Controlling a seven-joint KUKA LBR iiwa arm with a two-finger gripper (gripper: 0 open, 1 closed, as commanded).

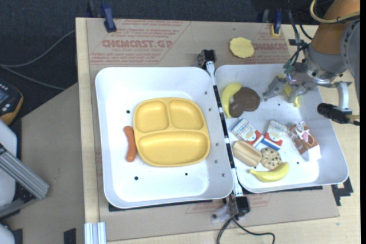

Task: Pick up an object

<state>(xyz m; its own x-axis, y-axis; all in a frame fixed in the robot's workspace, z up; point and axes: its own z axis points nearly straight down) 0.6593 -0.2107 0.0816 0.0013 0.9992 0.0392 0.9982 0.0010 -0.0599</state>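
Over the right bin's (337,171) upper edge, the grey arm (337,37) reaches in from the right, wrist bent downward. Its tool (287,87) hangs with fingers spread apart, gripping nothing. Just left of it lie a brown cookie (246,100) and a banana (229,94), touching each other.

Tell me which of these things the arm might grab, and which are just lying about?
Might grab: banana, hot dog, cookie, brown patty, cartons, all in the right bin.

Lying about: yellow tray, sausage, yellow disc.
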